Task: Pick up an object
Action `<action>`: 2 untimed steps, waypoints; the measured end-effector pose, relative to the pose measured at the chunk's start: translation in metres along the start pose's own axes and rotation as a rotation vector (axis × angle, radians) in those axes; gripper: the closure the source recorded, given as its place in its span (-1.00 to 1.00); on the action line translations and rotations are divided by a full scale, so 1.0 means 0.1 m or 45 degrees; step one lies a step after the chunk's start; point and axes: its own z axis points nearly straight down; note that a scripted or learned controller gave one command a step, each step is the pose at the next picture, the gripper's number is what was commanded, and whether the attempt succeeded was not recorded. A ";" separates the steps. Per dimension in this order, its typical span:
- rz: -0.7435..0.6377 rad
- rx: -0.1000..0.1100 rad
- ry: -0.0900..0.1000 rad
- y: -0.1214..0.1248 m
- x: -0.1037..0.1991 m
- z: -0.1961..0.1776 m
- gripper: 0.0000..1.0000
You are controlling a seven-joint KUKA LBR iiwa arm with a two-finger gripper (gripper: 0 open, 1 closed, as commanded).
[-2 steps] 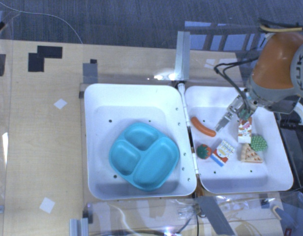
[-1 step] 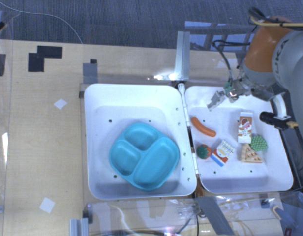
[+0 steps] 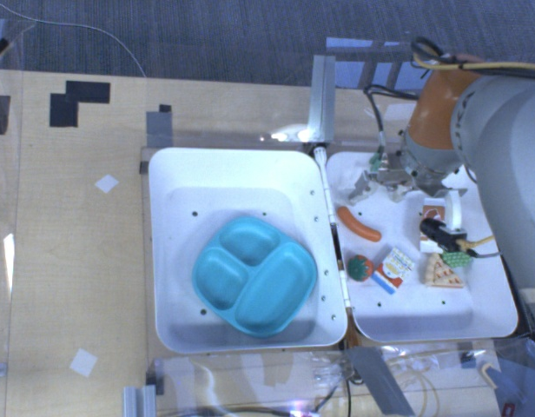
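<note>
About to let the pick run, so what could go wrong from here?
1. The gripper hangs over bare floor near the right bin's far wall, apart from the orange sausage-shaped toy; closing here would likely catch nothing.
2. The small toys lie close together, so a descent may nudge neighbours.

Both bins (image 3: 176,233) were white. The divided plate (image 3: 254,274) at the left bin's centre was turquoise. In the right bin, the sausage (image 3: 359,224) was orange-red; at its five o'clock lay a red-and-green strawberry (image 3: 360,268) and a tan waffle wedge (image 3: 443,272).
</note>
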 end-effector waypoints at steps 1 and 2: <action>-0.054 -0.005 0.000 -1.40 0.15 -0.04 -1.00; 0.165 -0.008 -0.002 -0.78 -0.13 -0.02 -1.00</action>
